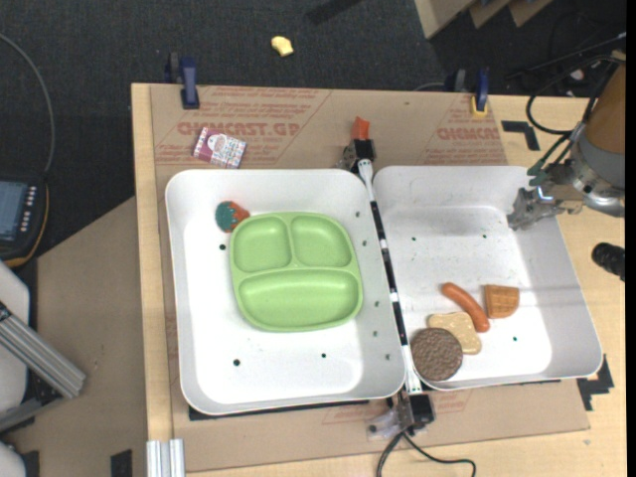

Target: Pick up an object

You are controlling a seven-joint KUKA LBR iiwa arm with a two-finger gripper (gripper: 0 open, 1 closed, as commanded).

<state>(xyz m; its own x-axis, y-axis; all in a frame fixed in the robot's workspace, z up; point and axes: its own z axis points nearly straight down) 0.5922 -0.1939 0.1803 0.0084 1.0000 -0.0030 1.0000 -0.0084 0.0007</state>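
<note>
A brown patty [436, 354] is lying nearest the camera at the front of the right bin [556, 351], partly covering a tan cracker [458, 327]; a sausage [465, 305] and an orange wedge [501, 300] are sitting just behind. In the left bin [194, 316] a green tray [294, 270] is half hiding a small red-and-teal thing [232, 215], too small to identify. The gripper [525, 210] is hovering over the right bin's far right rim, well apart from the food, holding nothing; the arm is running off the frame's edge; I cannot tell how it is set.
</note>
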